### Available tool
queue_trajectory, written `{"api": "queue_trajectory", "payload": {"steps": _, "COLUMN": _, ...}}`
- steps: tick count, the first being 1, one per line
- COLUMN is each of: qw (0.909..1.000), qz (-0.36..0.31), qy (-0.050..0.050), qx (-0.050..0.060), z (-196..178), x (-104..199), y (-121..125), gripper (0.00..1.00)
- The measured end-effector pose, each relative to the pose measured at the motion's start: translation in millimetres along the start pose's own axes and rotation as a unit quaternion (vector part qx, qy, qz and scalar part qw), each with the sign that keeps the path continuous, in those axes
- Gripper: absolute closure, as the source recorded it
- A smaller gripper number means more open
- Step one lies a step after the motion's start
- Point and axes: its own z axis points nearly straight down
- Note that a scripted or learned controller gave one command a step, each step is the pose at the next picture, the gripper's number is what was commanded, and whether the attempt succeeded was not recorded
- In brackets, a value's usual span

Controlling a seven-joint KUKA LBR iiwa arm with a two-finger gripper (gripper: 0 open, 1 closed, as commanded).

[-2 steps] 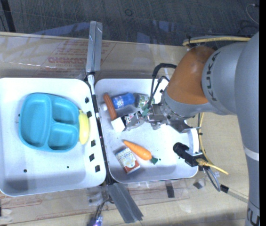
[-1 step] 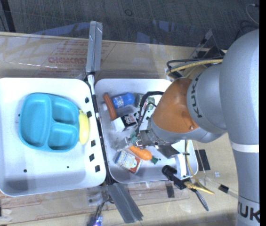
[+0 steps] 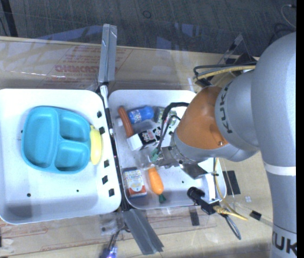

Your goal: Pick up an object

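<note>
The grey arm (image 3: 251,114) entered from the right and bent down over the right bin (image 3: 141,98), its orange band (image 3: 200,123) above the bin's middle. The gripper (image 3: 161,153) pointed down into the centre of that bin, among the objects. How far it was open, and whether it had hold of anything, could not be told, as the wrist covered it from above.

There were two white bins, side by side. The left bin (image 3: 44,206) held two things: one blue plate (image 3: 55,138) with three compartments, and one yellow object (image 3: 96,145) touching the plate's right edge.

Five objects could be counted in the right bin:
- One reddish sausage-shaped piece (image 3: 124,120) lay near the left wall.
- One blue packet (image 3: 142,114) lay just beside the sausage-shaped piece.
- One white-and-black item (image 3: 142,138) lay just left of the gripper.
- One small carton (image 3: 134,180) with a red label lay in the near left corner.
- One orange carrot (image 3: 155,181) lay beside the carton, just below the gripper.

The arm hid the right half of this bin. The white-and-black item was partly covered and its kind was hard to make out. The packet's printing was too small to read.
</note>
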Motion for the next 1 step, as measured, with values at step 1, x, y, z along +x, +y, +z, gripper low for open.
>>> {"api": "queue_trajectory", "payload": {"steps": 1, "qw": 0.9900, "qz": -0.141, "qy": -0.001, "qx": -0.002, "z": -125.6, "x": 9.7, "y": 26.0, "gripper": 1.00}}
